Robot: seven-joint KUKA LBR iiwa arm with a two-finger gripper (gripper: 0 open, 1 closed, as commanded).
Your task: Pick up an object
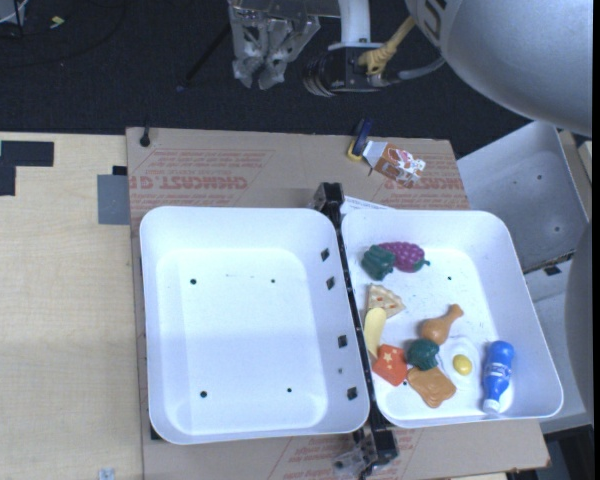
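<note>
The right bin (510, 268) holds several toy foods: a green vegetable (378, 261) touching purple grapes (410, 256), a pizza slice (384, 299), a yellow piece (375, 330), a chicken drumstick (442, 323), a red piece (390, 365), a dark green piece (423, 354), a fried egg (461, 362), an orange-brown piece (432, 386) and a blue-and-white bottle (497, 375). My gripper (268, 66) hangs high over the dark floor beyond the bench, well behind the left bin (155, 298) and far from every object. Nothing is in it.
Both bins rest on a cardboard sheet (230, 173). A small printed packet (398, 163) and a blue-and-yellow clip (359, 140) lie on the cardboard behind the right bin. The grey arm body (510, 38) looms at the top right.
</note>
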